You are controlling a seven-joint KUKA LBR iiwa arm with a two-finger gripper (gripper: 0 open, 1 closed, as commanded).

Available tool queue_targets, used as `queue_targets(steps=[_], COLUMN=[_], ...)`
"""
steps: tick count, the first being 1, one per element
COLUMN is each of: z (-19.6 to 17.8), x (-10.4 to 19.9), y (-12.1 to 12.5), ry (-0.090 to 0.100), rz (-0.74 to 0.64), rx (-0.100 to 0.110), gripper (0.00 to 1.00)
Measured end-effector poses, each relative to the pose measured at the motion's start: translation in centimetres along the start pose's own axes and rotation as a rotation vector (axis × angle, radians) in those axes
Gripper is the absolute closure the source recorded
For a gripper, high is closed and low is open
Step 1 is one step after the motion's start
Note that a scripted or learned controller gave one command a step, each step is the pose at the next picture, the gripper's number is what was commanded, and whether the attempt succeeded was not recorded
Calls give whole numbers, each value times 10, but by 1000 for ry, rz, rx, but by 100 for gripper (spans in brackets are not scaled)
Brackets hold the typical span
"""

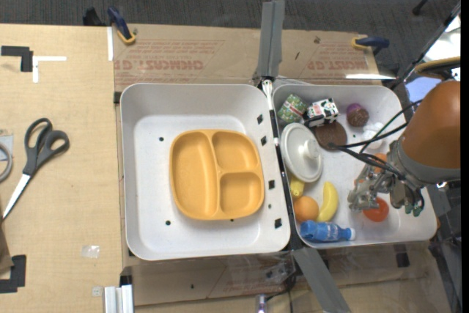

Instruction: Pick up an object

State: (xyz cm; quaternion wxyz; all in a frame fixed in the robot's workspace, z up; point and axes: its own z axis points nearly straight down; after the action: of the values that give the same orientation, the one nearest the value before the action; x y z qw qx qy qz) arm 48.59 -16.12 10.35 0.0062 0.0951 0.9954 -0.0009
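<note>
Objects for picking sit in the right bin [388,95], all places below given relative to the left bin [139,157].

- Scissors [33,154]: on the table [58,106] well left of the left bin, handles up.
- Yellow divided plate [218,174]: lying flat inside the left bin, roughly centred, three compartments.
- Right bin: touching the left bin's right wall along the hinge-like seam.
- White round lid [302,152]: just past the left bin's right wall, in the right bin's left half.
- Green packet [292,108] and black-and-white toy car [322,111]: right of the left bin's upper right corner, side by side.
- Brown disc [331,134]: below the car, beside the lid.
- Purple ball [357,114]: further right, near the right bin's back wall.
- Orange [306,209], banana [328,200], blue bottle [326,232]: right of the left bin's lower right corner; the bottle lies on its side along the front wall.
- Red item [376,212]: furthest right, just below the end effector [382,190].
- End effector: low over the right bin's right half, beside the red item. Can't tell whether it is open or closed; nothing seen between its tips.
</note>
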Motion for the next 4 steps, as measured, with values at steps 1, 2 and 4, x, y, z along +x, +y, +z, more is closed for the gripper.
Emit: queue_targets(steps=[1,2,4], z=[-117,11,12], x=[11,3,-52], y=[30,-20,-15], ry=[8,9,7], rz=[-15,-180,-919], rx=[-1,-2,-8], gripper=[100,100,100])
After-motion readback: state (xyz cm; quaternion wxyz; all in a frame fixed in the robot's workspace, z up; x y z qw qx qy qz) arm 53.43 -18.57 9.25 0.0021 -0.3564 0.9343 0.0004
